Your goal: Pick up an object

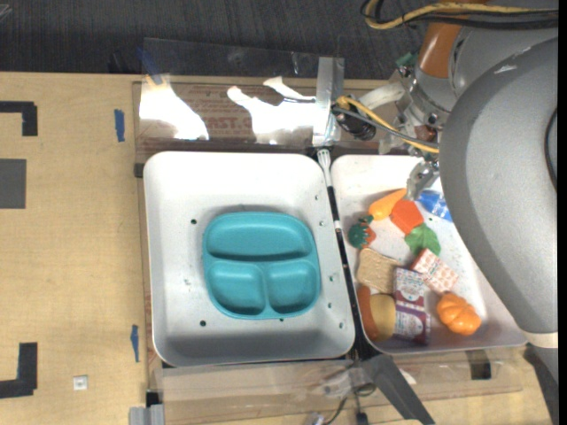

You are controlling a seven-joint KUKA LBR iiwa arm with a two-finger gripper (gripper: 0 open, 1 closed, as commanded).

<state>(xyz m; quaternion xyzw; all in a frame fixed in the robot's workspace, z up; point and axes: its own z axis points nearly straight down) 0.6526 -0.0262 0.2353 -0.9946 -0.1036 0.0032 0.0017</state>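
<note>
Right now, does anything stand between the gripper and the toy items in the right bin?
I cannot tell. The grey arm covers the right bin's far side, over the heaped toy items, and hides any path down to them.

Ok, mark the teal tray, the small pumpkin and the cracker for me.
Teal tray (260,264), camera view, on the ridge below its long top compartment.
Pumpkin (459,314), camera view, middle of its orange body.
Cracker (376,270), camera view, centre of its tan face.
</note>
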